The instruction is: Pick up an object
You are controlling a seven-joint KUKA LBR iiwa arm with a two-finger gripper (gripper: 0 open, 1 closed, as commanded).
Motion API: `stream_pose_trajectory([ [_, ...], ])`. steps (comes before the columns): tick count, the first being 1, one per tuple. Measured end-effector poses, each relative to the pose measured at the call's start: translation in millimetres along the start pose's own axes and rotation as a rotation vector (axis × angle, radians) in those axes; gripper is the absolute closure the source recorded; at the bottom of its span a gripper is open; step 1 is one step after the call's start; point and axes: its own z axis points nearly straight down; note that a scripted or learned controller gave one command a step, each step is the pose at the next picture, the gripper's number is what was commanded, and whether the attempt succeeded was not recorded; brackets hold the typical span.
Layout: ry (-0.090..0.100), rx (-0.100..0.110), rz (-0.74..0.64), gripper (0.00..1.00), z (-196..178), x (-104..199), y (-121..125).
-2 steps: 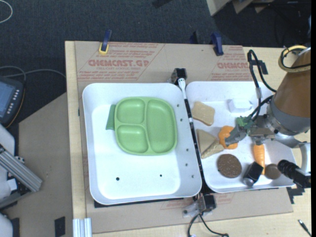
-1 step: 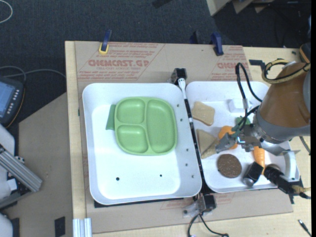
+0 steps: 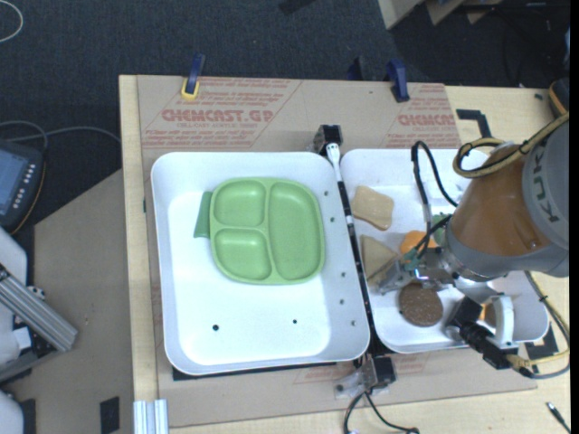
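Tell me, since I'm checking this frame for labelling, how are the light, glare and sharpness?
Camera view: even, soft overhead light with faint shadows; the shallow white left bin looks bright but not blown out; the green three-compartment plastic plate is sharp; the small items beside the grey arm's gripper in the white right bin look softer and harder to identify; the bench edges bow slightly.

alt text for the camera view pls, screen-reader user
The grey-and-orange arm reaches into the right bin, its gripper low among a tan block, an orange piece and a brown disc. The left bin holds a green divided plate.
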Motion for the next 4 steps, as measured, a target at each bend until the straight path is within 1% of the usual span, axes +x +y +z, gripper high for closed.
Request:
stream_pose_trajectory([
  [1, 0.0, -0.002, 0.001, 0.0, 5.3, 0.2, -0.3],
  [2, -0.001, -0.006, 0.002, 1.0, -5.6, 0.5, 0.1],
  [3, -0.004, -0.011, 0.001, 1.0, -53.2, -8.0, -3.3],
  [4, -0.003, -0.011, -0.002, 1.0, -100.9, 1.2, -2.8],
])
